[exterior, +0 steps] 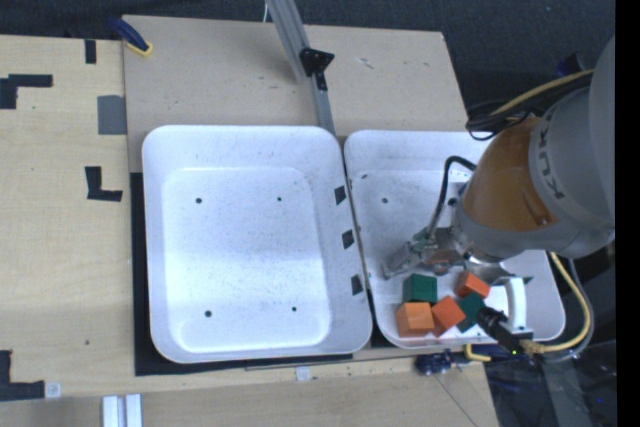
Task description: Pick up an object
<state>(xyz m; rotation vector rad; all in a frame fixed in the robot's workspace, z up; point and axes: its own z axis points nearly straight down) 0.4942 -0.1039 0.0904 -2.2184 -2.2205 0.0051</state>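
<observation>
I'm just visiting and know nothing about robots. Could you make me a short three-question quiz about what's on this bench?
1. True or false: the coloured blocks lie in the left bin.
2. Which colours are the blocks? A) orange and green B) blue and yellow C) black and white
3. Fill in: the end effector is over the ____ bin.

Key
1. False: they sit clustered in the near part of the right bin.
2. A: orange blocks beside green ones.
3. Right: it is just above the cluster of blocks, at the end of the arm with its orange band.
</observation>
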